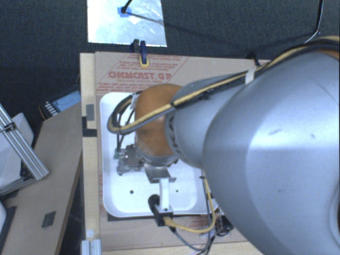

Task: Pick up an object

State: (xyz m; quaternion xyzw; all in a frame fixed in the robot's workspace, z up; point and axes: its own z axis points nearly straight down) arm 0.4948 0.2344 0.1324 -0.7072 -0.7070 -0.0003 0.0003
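Note:
My grey arm reaches in from the right and covers much of the bench. Its orange band hangs over the left white bin. Below the band, the gripper points down into that bin near its left wall, seen as a grey metal block. A small greenish speck shows at the gripper's left edge; I cannot tell what it is. No loose object shows on the visible part of the bin floor. The arm hides the right bin.
A cardboard sheet with red lettering lies under the bins, held by a blue and yellow clamp. A shiny sheet lies behind it. An aluminium rail stands at left. Yellow cables trail at the front.

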